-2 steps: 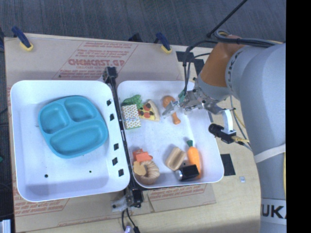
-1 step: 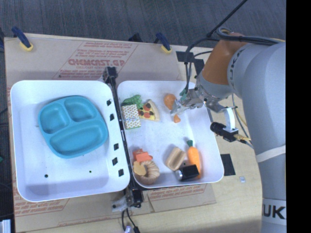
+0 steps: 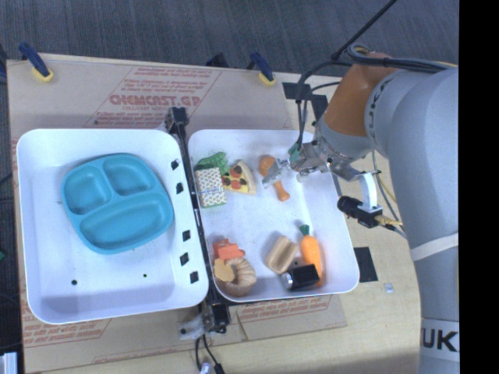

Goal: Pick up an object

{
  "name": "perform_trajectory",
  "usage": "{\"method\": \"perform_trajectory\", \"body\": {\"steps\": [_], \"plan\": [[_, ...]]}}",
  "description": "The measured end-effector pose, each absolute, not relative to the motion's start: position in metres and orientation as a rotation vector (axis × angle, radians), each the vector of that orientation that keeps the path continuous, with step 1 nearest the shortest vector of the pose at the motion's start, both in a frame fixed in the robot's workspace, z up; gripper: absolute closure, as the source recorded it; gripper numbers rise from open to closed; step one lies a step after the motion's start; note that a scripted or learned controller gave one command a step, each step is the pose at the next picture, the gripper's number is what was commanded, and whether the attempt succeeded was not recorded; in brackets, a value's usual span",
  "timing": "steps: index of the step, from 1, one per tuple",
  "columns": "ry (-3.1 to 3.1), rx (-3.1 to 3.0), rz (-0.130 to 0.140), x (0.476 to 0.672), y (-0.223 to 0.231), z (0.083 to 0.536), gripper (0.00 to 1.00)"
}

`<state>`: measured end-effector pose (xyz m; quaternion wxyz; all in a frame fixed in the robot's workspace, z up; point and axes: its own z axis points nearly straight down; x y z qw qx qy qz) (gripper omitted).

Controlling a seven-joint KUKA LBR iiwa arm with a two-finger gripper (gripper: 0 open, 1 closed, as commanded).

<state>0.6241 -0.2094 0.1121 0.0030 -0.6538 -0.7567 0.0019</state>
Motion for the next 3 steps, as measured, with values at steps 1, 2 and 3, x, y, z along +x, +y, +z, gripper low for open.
{"method": "perform_trajectory", "body": {"steps": [1, 2, 3], "plan": [[-2.451, -1.959, 0.003, 0.603, -0.206, 0.092, 0.00], [-2.454, -1.954, 0.004, 0.604, -0.206, 0.102, 1.00], [-1.833, -2.549, 0.002, 0.589, -0.204, 0.203, 1.00]]}}
